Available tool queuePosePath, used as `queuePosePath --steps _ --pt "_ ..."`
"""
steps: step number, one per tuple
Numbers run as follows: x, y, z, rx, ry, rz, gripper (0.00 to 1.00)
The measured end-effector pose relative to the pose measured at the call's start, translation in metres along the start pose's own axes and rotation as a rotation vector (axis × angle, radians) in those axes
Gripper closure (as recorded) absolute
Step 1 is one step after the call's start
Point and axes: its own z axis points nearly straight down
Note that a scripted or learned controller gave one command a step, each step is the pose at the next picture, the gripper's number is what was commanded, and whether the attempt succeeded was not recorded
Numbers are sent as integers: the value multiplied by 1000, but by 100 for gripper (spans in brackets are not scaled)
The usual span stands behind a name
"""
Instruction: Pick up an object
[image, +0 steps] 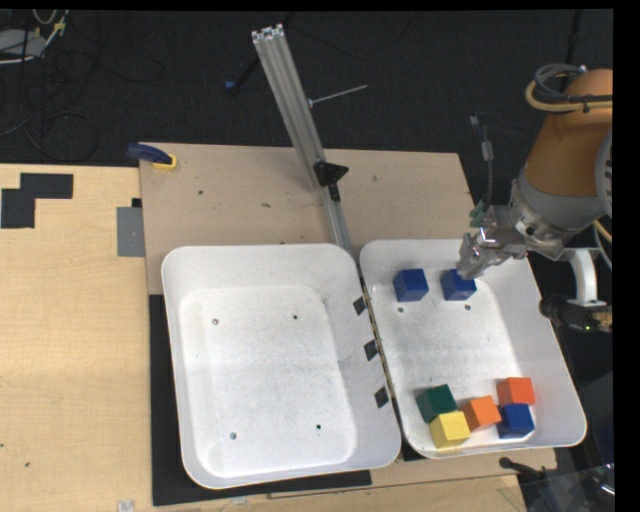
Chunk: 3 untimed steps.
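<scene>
The right bin (540, 345) holds several small cubes. Two blue cubes lie near its far edge, one (410, 284) to the left and one (458, 288) to the right. My gripper (470, 265) hangs over the far right of this bin, its tip right at the top edge of the right-hand blue cube. At this angle I cannot make out whether it touches the cube. A cluster sits at the near right corner: a green cube (435, 401), a yellow cube (450, 428), an orange cube (483, 411), a red cube (516, 390) and another blue cube (516, 420).
The left bin (190, 300) lies beside the right one, with black clips (370, 348) along the shared rim. A slanted aluminium rail (295, 110) rises behind the bins. The grey and orange arm (565, 160) reaches in from the right.
</scene>
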Motion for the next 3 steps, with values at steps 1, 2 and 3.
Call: queuePosePath --steps 1,2,3 --pt "49 -18 13 8 3 -6 100" --pt "101 -36 24 9 3 -6 100" --pt "147 -45 12 6 1 -6 100"
